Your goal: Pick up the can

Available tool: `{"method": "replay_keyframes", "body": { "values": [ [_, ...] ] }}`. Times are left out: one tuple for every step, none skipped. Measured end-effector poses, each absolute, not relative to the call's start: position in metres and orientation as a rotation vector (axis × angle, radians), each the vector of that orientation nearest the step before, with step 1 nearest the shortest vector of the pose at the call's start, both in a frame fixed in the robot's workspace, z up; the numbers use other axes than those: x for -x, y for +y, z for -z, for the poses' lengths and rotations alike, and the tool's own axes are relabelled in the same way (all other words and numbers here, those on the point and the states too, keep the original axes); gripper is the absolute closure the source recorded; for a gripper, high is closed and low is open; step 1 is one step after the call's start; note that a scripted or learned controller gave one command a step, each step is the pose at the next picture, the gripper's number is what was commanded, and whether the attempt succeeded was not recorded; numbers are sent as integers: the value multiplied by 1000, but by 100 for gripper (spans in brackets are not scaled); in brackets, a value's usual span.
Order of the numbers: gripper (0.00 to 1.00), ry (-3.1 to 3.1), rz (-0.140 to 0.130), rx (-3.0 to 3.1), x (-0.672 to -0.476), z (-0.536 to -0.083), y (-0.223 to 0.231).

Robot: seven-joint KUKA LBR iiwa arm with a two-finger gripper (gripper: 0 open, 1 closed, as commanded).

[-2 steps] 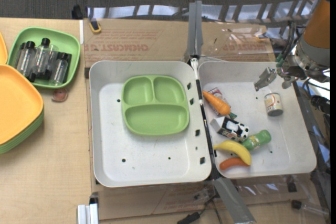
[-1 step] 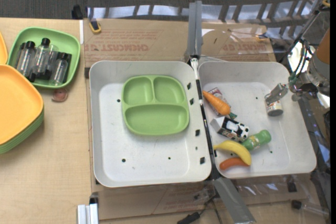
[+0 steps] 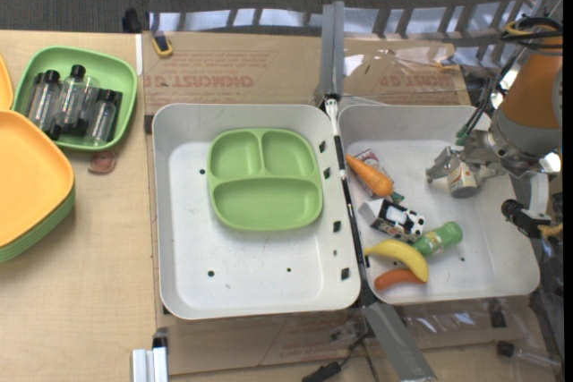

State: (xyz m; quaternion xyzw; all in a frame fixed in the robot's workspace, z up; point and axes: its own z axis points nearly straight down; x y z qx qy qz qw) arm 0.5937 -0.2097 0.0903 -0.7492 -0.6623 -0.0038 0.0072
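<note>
The can (image 3: 465, 179) is sitting in the right bin (image 3: 528, 277), toward that bin's two o'clock corner. It looks pale, cream to silver, and seems to be tilted or lying partly on its side, though it is too small to be sure. The gripper (image 3: 458, 167) is hanging right over it, reaching in from three o'clock on the grey arm (image 3: 524, 107) with its orange band. One metal finger (image 3: 440, 165) is jutting out at the can's nine o'clock, and the can seems to be lying against or between the fingers. Whether they are spread or pinching it, I cannot tell.

At the can's eight o'clock, well apart, a carrot (image 3: 372, 175) is lying near the bin's left wall. Farther toward seven o'clock a small black and white toy (image 3: 399, 217), a green bottle (image 3: 439, 238), a banana (image 3: 400, 255) and a red-orange piece (image 3: 398, 279) are clustering together.

The left bin (image 3: 179, 282) is holding a green divided plate (image 3: 265, 177).

To do this step well, I judge the fingers should be straddling the can's narrow width, closing squarely across its body and not its rim, since a round metal side can be slipping or rolling away. A slow, straight lift would be showing whether the grip is real.
</note>
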Motion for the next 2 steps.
{"method": "replay_keyframes", "body": {
  "values": [
    [100, -2069, 0, 2357, -592, -100, -218],
    [100, -1952, -4, 2461, -597, -196, -165]
  ]
}}
